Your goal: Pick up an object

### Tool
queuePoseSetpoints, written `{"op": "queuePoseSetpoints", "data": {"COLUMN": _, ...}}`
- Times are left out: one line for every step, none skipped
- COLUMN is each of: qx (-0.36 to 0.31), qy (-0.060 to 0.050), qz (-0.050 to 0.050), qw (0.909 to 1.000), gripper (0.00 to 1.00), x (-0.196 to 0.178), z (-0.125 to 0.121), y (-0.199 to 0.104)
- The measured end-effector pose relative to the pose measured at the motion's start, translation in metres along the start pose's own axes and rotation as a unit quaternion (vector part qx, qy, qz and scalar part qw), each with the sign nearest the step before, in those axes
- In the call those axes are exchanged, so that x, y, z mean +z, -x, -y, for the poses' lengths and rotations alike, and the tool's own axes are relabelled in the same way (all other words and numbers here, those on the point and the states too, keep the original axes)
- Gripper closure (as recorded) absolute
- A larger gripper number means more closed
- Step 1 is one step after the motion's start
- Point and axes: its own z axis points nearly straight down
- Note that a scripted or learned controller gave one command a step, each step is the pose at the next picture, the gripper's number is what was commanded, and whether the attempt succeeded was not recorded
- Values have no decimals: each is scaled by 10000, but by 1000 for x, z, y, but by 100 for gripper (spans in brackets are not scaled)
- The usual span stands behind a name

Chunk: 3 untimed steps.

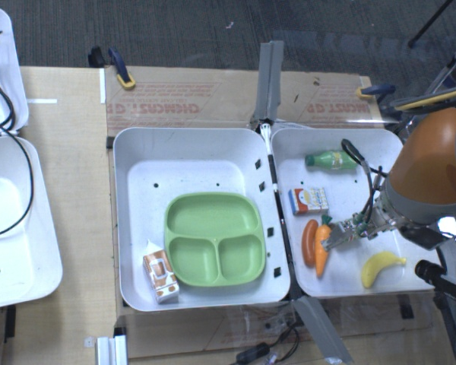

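Hand at carrot, no lift confirmed

Hand [333, 236] is low in the right bin [418, 284], touching the carrot [321, 247]; finger spread cannot be told. Carrot lies in the bin; grasp and lift remain.

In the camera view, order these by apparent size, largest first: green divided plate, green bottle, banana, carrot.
1. green divided plate
2. carrot, green bottle and banana: they look nearly alike, so I do not rank them.

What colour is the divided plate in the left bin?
Light green, clearest in the camera view: the divided plate.
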Motion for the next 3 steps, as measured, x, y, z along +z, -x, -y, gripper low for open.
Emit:
{"op": "queuePoseSetpoints", "data": {"qx": -63, "qy": 98, "qz": 90, "qw": 9999, "gripper": 0, "x": 52, "z": -23, "y": 59}}
{"op": "queuePoseSetpoints", "data": {"qx": -61, "qy": 60, "qz": 64, "qw": 9999, "gripper": 100, "x": 47, "z": -22, "y": 58}}
{"op": "queuePoseSetpoints", "data": {"qx": -59, "qy": 60, "qz": 63, "qw": 9999, "gripper": 0, "x": 47, "z": -22, "y": 58}}
